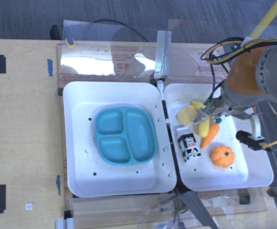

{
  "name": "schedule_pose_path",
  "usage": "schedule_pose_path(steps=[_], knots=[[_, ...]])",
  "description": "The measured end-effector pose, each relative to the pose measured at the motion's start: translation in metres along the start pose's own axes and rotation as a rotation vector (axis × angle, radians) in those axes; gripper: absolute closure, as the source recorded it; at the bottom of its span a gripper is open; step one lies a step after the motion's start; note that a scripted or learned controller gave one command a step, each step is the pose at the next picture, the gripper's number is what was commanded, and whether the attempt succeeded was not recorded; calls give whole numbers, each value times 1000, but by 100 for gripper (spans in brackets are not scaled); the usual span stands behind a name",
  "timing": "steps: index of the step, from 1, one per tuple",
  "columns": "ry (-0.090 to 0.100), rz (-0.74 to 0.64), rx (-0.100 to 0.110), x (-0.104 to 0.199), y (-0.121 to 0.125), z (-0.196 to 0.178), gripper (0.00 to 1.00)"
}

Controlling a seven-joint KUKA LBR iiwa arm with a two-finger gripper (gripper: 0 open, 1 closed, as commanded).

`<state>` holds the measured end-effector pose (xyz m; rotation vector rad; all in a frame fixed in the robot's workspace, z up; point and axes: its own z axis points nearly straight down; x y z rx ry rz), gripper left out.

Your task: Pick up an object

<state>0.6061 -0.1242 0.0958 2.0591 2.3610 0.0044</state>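
In the right bin (258, 178) lie several toy foods: a yellow corn cob (203, 126), an orange carrot (209, 134), a small orange pumpkin (223, 156), a pale yellow piece (186, 114), a yellow banana-like piece (197, 105) and a black-and-white cow figure (188, 145). My gripper (210, 112) reaches down from the right, right over the corn cob and the top of the carrot. The grey wrist and orange band (243, 75) cover its upper part.
The left bin (76, 142) holds a blue divided plate (125, 135). A grey bar (162, 61) stands behind the seam between the bins. Cables (219, 51) loop over the arm. A black part (246, 138) sticks out by the right bin's right side.
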Motion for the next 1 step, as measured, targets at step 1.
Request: schedule_pose_path(steps=[1], knots=[[4, -161, -3, 49, 72, -117, 100]])
